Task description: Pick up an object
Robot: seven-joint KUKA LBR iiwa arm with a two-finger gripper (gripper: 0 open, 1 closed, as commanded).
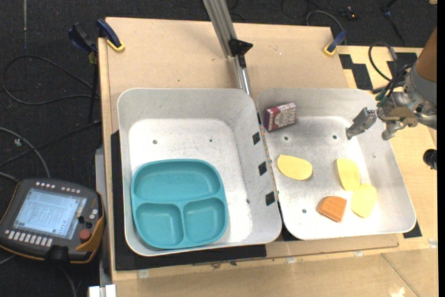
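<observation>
Teal tray [180, 203] left — hand [374, 123] above right bin [389, 219].

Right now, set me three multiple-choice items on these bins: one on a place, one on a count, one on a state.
1. Where does the teal tray lie?
A. left bin
B. right bin
C. floor

2. How many pale yellow pieces lie in the right bin?
A. one
B. three
C. five

3. What does the gripper hold?
A. the purple carton
B. the orange piece
C. nothing

Answers: 1 A, it sits in the left bin. 2 B, three lie around the orange piece. 3 C, its open fingers have nothing between them; the purple carton rests apart.
</observation>
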